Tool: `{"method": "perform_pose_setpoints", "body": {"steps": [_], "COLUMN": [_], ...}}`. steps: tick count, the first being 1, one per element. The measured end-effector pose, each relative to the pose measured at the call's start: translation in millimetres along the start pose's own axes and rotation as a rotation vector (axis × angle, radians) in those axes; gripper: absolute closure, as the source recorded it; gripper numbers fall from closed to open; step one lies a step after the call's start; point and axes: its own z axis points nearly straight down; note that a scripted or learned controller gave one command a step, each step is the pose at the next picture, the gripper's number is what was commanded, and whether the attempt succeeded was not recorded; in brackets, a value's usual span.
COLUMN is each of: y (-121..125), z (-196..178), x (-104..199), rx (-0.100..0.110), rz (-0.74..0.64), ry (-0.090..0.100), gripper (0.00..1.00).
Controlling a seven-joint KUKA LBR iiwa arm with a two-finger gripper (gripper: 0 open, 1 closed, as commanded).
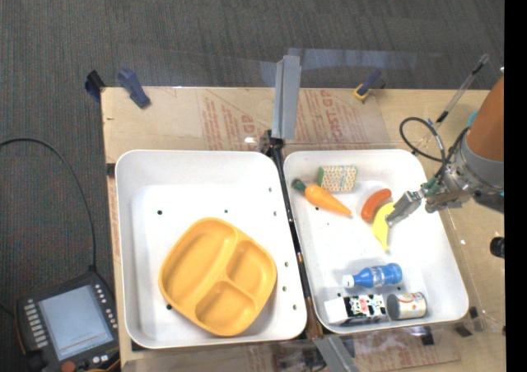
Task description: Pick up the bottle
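The bottle (376, 276) is blue with a white cap and lies on its side near the front of the right bin (451, 255), cap pointing left. My gripper (401, 211) reaches in from the right and hangs farther back in that bin. It is over the upper end of a yellow banana (381, 230) and well apart from the bottle. Nothing shows in its grasp.
The right bin also holds a carrot (325, 197), a patterned block (338, 179), a red sausage (375, 202), a can (408, 305) and a small printed box (356, 308) just in front of the bottle. A yellow divided plate (218, 275) lies in the left bin (140, 173).
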Motion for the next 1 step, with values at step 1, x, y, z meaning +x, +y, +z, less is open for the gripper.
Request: {"method": "perform_pose_setpoints", "body": {"steps": [1], "y": [-56.6], "z": [127.5], "x": [3.6], "rx": [-0.001], "rz": [-0.067], "ry": [0.001], "gripper": [0.00]}}
